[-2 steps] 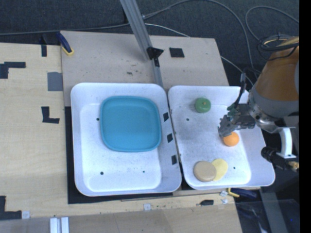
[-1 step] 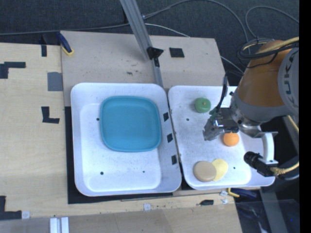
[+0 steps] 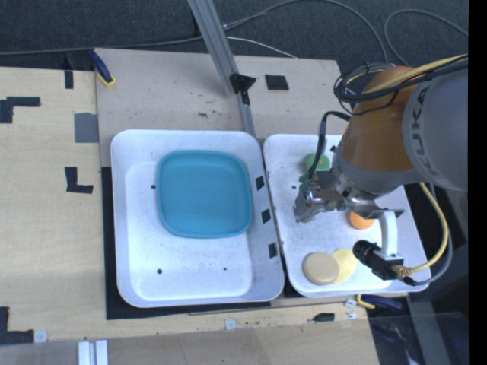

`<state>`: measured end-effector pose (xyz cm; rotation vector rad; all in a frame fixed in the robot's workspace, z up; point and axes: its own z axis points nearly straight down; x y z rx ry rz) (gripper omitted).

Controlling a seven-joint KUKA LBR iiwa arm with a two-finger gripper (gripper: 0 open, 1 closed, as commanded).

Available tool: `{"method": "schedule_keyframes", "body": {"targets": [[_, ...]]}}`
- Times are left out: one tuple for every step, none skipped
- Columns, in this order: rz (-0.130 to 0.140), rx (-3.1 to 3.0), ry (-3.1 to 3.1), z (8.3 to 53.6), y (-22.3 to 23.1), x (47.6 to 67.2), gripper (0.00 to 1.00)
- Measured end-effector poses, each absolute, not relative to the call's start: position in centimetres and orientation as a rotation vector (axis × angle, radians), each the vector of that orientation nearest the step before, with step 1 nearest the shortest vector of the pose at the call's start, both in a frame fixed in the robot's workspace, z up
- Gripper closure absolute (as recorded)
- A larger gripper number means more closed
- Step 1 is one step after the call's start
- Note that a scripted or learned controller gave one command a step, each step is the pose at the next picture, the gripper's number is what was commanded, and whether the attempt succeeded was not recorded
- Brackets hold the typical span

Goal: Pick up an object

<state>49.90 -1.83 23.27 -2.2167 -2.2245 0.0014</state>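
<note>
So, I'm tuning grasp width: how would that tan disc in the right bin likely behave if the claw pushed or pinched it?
The tan disc lies flat and low, so it would probably slide rather than tip or roll. Its rounded, smooth-looking edge may slip from a pinch. It touches a yellow piece, so a push would likely shift both.
</note>
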Motion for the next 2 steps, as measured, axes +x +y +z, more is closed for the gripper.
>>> {"method": "schedule_keyframes", "body": {"targets": [[0.001, -2.215, -2.226, 22.3, 3.9, 50.5, 1.0], [0.001, -2.217, -2.225, 22.0, 8.4, 50.9, 1.0]]}}
